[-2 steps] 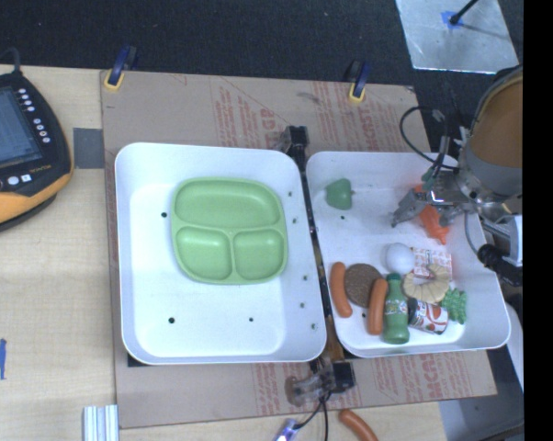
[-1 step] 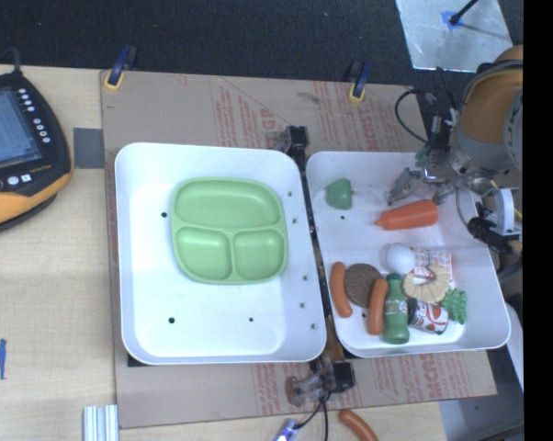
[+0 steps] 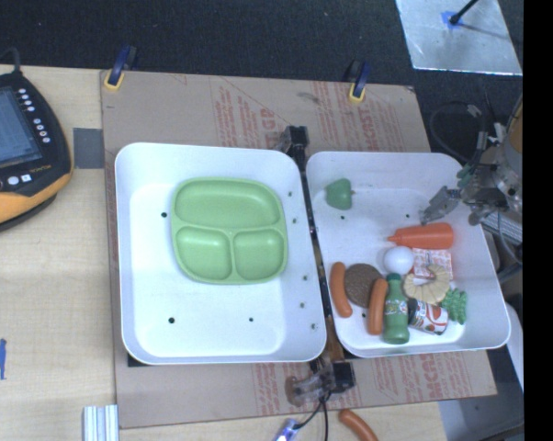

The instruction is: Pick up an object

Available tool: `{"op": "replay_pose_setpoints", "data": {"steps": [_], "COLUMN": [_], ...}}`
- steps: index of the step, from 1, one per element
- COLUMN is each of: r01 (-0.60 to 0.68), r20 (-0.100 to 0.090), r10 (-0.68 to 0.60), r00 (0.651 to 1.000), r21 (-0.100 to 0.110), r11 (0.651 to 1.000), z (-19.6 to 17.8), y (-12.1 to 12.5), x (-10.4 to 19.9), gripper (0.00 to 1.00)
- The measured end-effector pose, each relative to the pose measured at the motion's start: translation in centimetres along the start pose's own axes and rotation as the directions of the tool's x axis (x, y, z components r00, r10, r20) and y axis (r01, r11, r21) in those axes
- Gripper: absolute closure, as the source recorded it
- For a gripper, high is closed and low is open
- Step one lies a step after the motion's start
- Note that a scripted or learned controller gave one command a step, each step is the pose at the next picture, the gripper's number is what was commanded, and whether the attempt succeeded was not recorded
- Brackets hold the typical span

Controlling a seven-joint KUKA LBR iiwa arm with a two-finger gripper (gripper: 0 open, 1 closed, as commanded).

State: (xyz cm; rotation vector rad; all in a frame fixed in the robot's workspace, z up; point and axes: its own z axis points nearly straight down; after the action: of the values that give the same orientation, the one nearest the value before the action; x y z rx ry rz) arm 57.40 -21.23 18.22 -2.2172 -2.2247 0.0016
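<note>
While the gripper [image 3: 453,200] hangs at the 3 o'clock edge of the right bin [image 3: 378,173], its fingers are spread open and grip nothing. Toy food lies crowded toward 5 o'clock of this bin: a carrot [image 3: 423,237] just below the gripper, a white egg [image 3: 399,259], two sausages [image 3: 340,289], a green bottle [image 3: 395,312]. A green pepper [image 3: 339,193] sits apart at 10 o'clock, and the left bin [image 3: 139,246] bears a green divided plate [image 3: 229,228].

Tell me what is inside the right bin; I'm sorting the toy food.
The right bin holds a green pepper, carrot, white egg, brown cookie, two sausages, green bottle and a packet. The pile hides whatever lies beneath.
</note>
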Motion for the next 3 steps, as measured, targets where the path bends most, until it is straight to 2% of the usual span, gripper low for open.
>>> {"op": "replay_pose_setpoints", "data": {"steps": [1,3], "r01": [0.002,0.000], "r20": [0.002,0.002], "r10": [-0.002,0.000], "r00": [1.000,1.000], "r21": [-0.004,-0.007], "r11": [1.000,1.000], "z": [8.8,8.6], "y": [-4.4,5.5], "x": [4.6,4.4], "gripper": [0.00,0.00]}}
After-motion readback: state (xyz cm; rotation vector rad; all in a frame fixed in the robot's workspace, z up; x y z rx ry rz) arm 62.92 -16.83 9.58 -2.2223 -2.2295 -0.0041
